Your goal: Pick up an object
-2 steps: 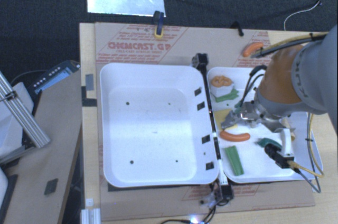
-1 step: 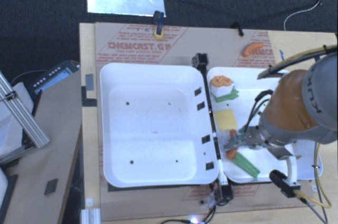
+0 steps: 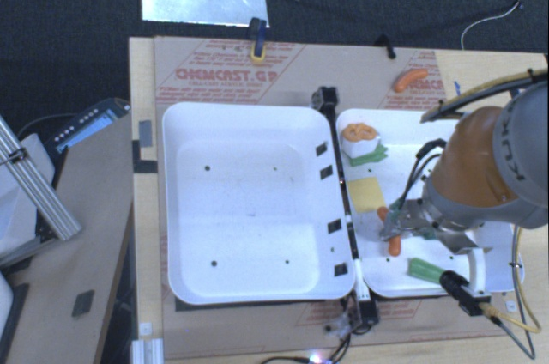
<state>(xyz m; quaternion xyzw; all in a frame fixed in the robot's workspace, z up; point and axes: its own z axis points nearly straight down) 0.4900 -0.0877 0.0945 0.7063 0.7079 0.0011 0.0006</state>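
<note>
— Looking for the small orange rod-shaped plastic piece: lying where, pointing which way?

— Lying on the floor of the right shallow white plastic bin, toward its near rim. Running lengthwise roughly from far rim to near rim, sitting right at the grey two-finger gripper.

— Clamping it?

— Impossible telling whether spread or closed.

— Counting the rest?

— Counting two bins, including the left white bin. Inside the right bin: one flat yellow square, one green block by the near rim, one orange-and-white lump on green by the far left corner. Beyond its far rim: one orange sausage-shaped toy.
</note>
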